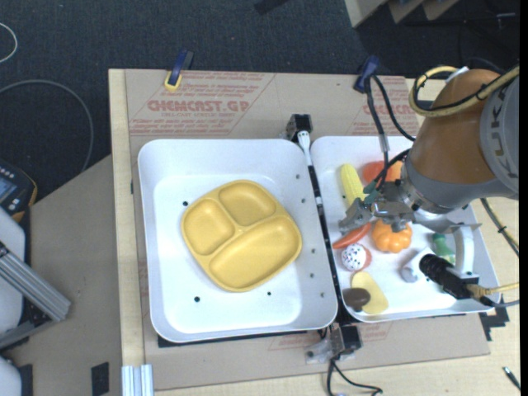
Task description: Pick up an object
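Observation:
My gripper (360,218) hangs low over the right bin (412,304), near its left half. Its metal fingers point left and down, just above a small orange carrot (349,238). A corn cob (352,183) lies behind the gripper and an orange pumpkin (391,236) sits just to its right. In front lie a white dotted ball (355,257) and a yellow and brown piece (364,295). I see nothing held between the fingers.
The left bin (165,180) holds a yellow divided plate (239,234). In the right bin, a red-orange item (379,172) shows behind the arm, a green item (443,245) and a small grey piece (409,269) lie to the right.

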`<state>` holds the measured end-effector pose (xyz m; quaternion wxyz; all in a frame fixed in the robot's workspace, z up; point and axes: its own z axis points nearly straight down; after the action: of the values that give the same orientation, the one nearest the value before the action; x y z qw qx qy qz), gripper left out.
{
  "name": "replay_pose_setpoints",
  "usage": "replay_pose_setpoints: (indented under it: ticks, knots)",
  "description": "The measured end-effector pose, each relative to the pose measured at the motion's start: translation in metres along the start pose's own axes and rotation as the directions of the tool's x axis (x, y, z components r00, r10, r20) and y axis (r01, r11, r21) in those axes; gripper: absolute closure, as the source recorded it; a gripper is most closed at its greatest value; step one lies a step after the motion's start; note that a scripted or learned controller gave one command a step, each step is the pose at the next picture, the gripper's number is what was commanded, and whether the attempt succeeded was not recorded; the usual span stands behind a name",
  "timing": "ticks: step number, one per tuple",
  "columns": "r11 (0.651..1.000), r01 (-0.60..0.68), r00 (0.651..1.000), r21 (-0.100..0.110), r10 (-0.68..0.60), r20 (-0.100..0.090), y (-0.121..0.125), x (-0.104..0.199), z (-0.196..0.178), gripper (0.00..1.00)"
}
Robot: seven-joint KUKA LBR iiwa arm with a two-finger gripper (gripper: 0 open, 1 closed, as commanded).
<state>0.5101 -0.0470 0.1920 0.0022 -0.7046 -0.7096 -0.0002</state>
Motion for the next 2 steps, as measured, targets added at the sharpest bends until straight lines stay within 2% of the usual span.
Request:
replay_pose_setpoints:
  ticks: [1,2]
  knots:
    - [1.000,0.003,1.000,-0.013,-0.003,0.000,0.0019,0.0683,-0.0848,0.00]
    - [1.000,-0.005,1.000,-0.006,0.005,0.004,0.0011,0.0636,-0.0904,1.00]
